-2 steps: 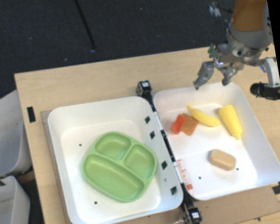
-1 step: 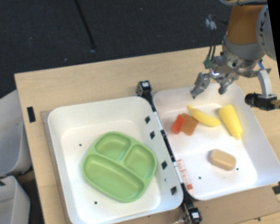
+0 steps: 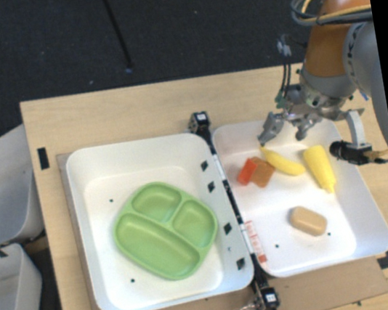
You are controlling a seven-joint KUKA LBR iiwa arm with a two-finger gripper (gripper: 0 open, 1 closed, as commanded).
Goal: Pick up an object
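Yellow banana-shaped toy (image 3: 284, 162) lies in the right white bin (image 3: 362, 233), just below the two-finger gripper (image 3: 287, 128), whose fingers are spread apart with nothing between them. Touching its left end: an orange block (image 3: 253, 171). A yellow corn-shaped toy (image 3: 320, 167) lies to its right; a tan oval piece (image 3: 308, 221) sits nearer the bin's front. Left white bin (image 3: 85, 205) holds a green three-compartment plate (image 3: 164, 229).

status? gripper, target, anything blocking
Gripper open, holding nothing, above the right bin's far edge. Banana nearest, just below it, touching the orange block. Corn and tan piece lie apart.
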